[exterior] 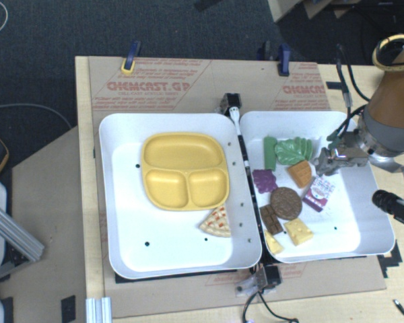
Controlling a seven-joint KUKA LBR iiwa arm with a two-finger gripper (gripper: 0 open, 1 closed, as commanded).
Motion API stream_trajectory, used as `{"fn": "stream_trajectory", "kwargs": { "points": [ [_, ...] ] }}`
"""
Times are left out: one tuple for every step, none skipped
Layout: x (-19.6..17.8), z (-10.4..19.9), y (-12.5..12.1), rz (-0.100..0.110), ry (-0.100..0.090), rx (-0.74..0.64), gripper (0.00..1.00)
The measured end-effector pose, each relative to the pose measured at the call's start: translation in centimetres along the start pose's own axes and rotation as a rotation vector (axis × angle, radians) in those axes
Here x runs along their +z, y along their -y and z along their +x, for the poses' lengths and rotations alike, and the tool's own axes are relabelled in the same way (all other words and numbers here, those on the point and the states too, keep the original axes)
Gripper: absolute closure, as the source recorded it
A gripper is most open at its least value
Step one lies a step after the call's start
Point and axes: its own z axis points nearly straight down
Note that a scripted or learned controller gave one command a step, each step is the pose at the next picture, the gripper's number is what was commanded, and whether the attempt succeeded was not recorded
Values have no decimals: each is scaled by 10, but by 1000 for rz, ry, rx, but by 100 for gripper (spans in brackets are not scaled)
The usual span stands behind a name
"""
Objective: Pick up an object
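Hovering over the right bin (pixel 374 244), toward its far right side: gripper (pixel 325 163), just beside an orange block (pixel 300 173). Fingers' state: cannot tell. Lying in the bin's left half: green toys (pixel 287 151), purple piece (pixel 263 180), brown disc (pixel 286 203), chocolate bar (pixel 270 219), cheese (pixel 298 232), and a purple-white packet (pixel 318 194) nearer mid-bin. Sitting in the left bin (pixel 121 200): yellow tray (pixel 185 169), with a pizza slice (pixel 217 222) just beside its near right corner.

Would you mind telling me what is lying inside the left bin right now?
The left bin holds a yellow divided plate and a pizza slice toy just beside its lower right corner. Whatever lies beneath the plate is covered.
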Motion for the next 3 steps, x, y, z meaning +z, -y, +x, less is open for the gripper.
{"fn": "stream_trajectory", "kwargs": {
  "points": [
    [0,43,-31,0,0,1,100],
    [-5,35,-32,0,0,5,100],
    [-14,33,-18,5,-2,5,100]
  ]
}}
